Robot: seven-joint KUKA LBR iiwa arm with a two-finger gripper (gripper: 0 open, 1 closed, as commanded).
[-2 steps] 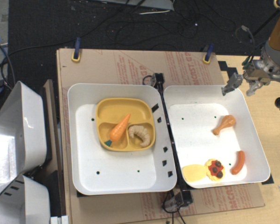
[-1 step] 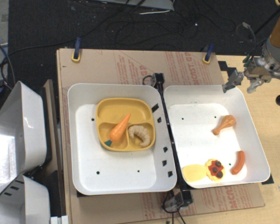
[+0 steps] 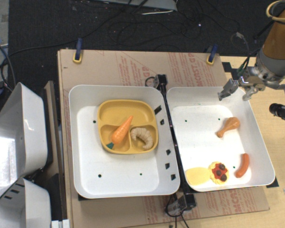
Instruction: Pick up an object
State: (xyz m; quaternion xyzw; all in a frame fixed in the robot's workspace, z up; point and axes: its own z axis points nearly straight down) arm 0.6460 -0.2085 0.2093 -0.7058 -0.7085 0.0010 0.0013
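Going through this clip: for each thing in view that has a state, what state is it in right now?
gripper: open, holding nothing, over the right bin's far edge
carrot: lying across the yellow plate's divider
shrimp: lying in the yellow plate's near-right compartment
drumstick: lying loose in the right bin
sausage: lying loose near the right bin's near corner

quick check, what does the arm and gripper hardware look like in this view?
The arm has an orange-yellow segment above a grey metallic wrist. Dark cables loop along its left side toward the wrist. The gripper is small and grey metal, with two slim fingers sticking out from a compact silver body. No readable markings or labels at this resolution.
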